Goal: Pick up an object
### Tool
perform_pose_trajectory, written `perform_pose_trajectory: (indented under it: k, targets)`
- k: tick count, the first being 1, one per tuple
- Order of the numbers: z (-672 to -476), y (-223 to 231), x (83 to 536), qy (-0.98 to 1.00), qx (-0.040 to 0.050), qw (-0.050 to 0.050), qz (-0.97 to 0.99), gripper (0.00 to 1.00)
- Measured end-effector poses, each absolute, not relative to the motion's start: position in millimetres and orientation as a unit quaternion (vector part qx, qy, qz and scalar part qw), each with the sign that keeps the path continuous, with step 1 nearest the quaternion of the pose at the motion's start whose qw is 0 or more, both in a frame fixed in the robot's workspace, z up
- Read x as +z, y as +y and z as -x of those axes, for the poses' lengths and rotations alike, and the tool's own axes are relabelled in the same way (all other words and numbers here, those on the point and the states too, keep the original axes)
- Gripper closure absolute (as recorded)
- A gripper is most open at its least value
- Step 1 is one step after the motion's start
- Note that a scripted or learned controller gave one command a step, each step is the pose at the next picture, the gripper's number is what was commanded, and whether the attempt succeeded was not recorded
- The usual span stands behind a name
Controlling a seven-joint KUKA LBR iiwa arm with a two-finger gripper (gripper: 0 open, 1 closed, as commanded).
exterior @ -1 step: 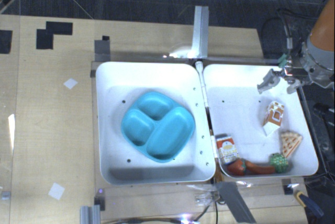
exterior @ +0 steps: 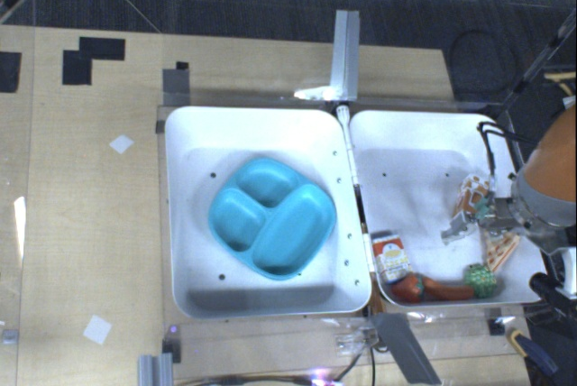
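While the arm reaches in from the right, your pincer [exterior: 464, 222] hangs low in the right bin [exterior: 406, 141].

You cannot tell whether it is apart or together, and nothing shows held in it. The likely picks lie just beside it along the near wall: a packet [exterior: 391, 257], a carrot [exterior: 433, 289], a green piece [exterior: 482, 280]. The blue tray [exterior: 270, 217] sits alone in the left bin [exterior: 189, 195], well apart on the bench [exterior: 81, 222].

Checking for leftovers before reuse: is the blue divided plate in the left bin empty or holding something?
Empty. The blue divided plate shows bare blue compartments, nothing in them.
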State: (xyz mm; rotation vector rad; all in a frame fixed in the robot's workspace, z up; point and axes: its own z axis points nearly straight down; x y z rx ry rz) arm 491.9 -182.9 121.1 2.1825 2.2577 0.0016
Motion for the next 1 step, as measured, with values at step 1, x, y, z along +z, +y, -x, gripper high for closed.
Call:
perform_pose_trajectory:
  k: [1]
  targets:
    - [-567.2,-205.5,87.7,0.754,0.0024,0.004,-0.657,0.0]
